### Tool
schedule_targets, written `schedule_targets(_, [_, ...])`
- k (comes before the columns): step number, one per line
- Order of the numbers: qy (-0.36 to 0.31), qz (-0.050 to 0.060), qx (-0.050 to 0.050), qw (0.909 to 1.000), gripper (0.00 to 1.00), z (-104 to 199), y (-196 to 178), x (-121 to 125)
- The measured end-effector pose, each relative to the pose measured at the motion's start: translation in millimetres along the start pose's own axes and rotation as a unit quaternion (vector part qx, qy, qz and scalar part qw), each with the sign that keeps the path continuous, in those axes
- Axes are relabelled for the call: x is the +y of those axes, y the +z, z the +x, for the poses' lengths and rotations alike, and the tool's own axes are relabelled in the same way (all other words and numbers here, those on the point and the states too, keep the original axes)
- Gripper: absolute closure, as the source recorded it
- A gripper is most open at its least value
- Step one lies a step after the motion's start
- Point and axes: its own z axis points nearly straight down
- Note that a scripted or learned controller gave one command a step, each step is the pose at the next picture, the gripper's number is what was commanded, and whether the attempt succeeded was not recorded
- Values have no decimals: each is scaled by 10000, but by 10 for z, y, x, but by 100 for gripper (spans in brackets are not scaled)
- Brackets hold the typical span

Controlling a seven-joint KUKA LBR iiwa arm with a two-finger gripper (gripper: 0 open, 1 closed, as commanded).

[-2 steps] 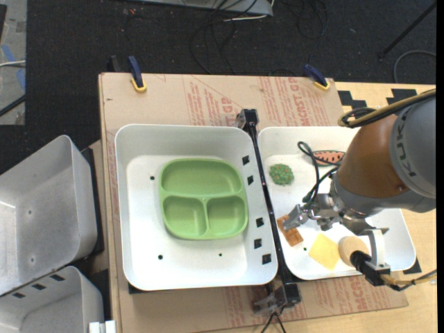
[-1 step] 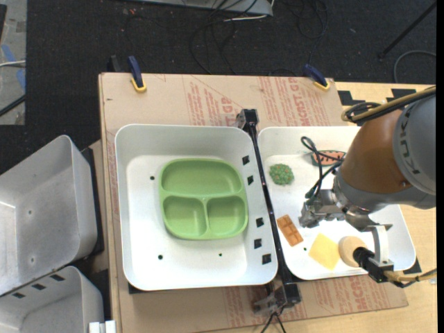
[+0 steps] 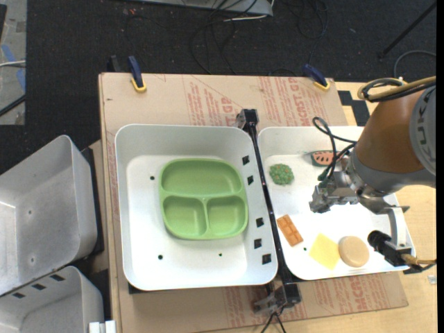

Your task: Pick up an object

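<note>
Presently, two shallow white bins are recorded side by side on a cardboard-covered bench (image 3: 208,99), and all positions are given from the left bin (image 3: 132,207). Inside it a green three-compartment plate (image 3: 203,198) is seen lying flat near the middle. Just to its right the right bin (image 3: 295,139) is set, rims touching. Within that bin the following loose items are listed: a green bumpy ball (image 3: 281,173) closest to the shared rim; a watermelon slice (image 3: 321,158) farther right and toward the back; an orange bar (image 3: 289,229) near the shared rim toward the front; a yellow wedge (image 3: 324,250) and a tan round piece (image 3: 354,251) beyond it, just beside each other. The gripper (image 3: 325,200) is seen over the right bin's middle, between these items; whether its jaws are wide or closed cannot be told, and nothing is seen held.
</note>
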Motion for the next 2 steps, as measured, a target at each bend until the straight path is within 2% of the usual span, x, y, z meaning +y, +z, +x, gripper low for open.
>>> schedule_targets(1, [-6,-7,0,10000,100,22,-627,-15])
schedule_targets(2, [-8,3,-1,10000,100,21,-965,-1])
